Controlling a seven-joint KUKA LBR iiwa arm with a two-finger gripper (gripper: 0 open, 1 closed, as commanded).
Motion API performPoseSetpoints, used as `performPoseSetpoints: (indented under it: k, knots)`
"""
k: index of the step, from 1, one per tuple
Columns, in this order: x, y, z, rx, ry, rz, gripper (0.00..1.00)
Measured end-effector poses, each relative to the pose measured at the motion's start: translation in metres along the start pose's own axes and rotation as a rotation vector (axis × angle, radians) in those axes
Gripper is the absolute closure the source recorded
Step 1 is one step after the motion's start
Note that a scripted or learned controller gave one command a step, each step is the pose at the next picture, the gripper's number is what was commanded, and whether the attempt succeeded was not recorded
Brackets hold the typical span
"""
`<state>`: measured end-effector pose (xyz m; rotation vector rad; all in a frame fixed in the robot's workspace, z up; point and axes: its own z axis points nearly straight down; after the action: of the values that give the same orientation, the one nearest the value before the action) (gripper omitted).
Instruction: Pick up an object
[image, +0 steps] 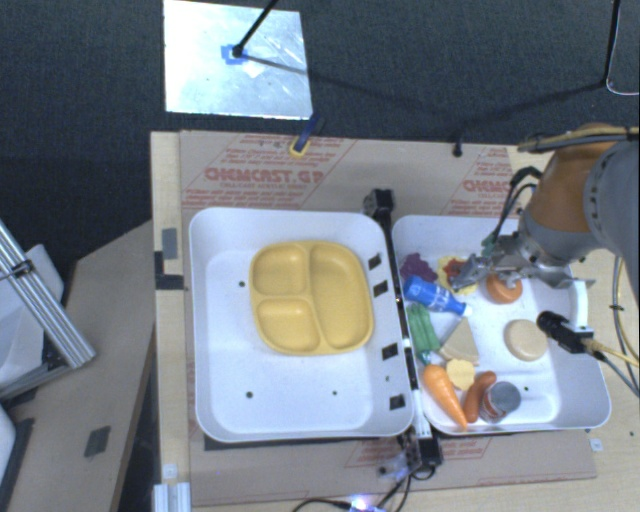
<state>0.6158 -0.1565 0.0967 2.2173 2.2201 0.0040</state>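
Note:
My gripper (478, 268) hangs low over the back of the right bin (585, 398), reaching in from the right. It is just above a small red piece (455, 268) and beside an orange round fruit (503, 290). Purple grapes (418, 268) and a blue bottle (436, 296) lie just to its left. Nothing shows as held.
The right bin also holds a green vegetable (421, 328), a carrot (442, 394), a cheese wedge (463, 344), a beige bun (526, 340), a sausage (477, 392) and a tin can (501, 398). A yellow divided plate (308, 297) lies in the left bin (220, 400).

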Motion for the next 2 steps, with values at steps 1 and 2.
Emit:
performPoseSetpoints:
  k: [1, 2]
  knots:
    - [0.0, 0.0, -0.01, -0.001, 0.0, 0.0, 1.0]
    - [-0.003, 0.002, -0.053, 0.0, 0.0, -0.002, 1.0]
